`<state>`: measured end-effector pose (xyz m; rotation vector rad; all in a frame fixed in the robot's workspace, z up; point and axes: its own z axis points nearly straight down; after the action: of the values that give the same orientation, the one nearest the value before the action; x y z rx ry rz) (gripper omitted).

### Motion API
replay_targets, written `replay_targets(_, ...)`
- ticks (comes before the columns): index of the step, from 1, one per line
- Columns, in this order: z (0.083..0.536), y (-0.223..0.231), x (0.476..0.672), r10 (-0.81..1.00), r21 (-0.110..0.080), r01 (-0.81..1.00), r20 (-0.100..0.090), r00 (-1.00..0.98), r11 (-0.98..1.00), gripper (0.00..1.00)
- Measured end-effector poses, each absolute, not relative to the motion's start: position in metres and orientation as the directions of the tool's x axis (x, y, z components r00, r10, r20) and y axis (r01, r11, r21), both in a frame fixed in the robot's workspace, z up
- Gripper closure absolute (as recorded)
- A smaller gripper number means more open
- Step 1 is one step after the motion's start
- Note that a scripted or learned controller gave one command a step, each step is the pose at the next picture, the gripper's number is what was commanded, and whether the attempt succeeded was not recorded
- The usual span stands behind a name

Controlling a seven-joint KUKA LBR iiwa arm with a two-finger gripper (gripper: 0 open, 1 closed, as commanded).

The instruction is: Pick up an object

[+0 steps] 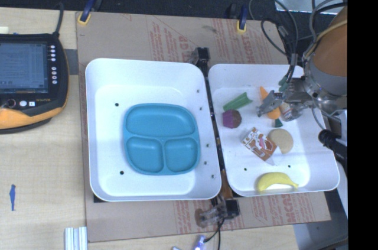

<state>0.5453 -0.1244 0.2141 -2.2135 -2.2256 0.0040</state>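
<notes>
The right bin (319,181) holds several small items: a green piece (237,101), a purple ball (231,119), a red-and-white snack packet (258,143), a beige potato-like lump (282,140), a yellow banana (276,182) and an orange carrot (264,92). My gripper (277,108) hangs low over the bin's upper middle, reaching in from the right. It is open, with its dark fingers (267,104) spread. A small orange piece (274,115) lies just below and between the fingertips, with a teal bit (279,123) beside it.
The left bin (100,178) carries a blue divided tray (160,138). A teach pendant (29,80) lies on the bench at the far left. Cables loop above the arm at the upper right (277,18). A black clamp (202,55) sits where the bins meet.
</notes>
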Motion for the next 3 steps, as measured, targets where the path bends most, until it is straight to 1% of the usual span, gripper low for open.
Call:
replay_targets(1, 0.113, -0.159, 0.531, 1.0, 0.007, 1.0, -0.002, -0.004, 0.004, 0.0)
replay_targets(2, 0.093, -0.177, 0.633, 1.0, 0.0, 1.0, 0.012, -0.008, 0.008, 0.0)
replay_targets(3, 0.103, -0.181, 0.632, 1.0, -0.002, 1.0, 0.006, -0.009, 0.009, 1.0)
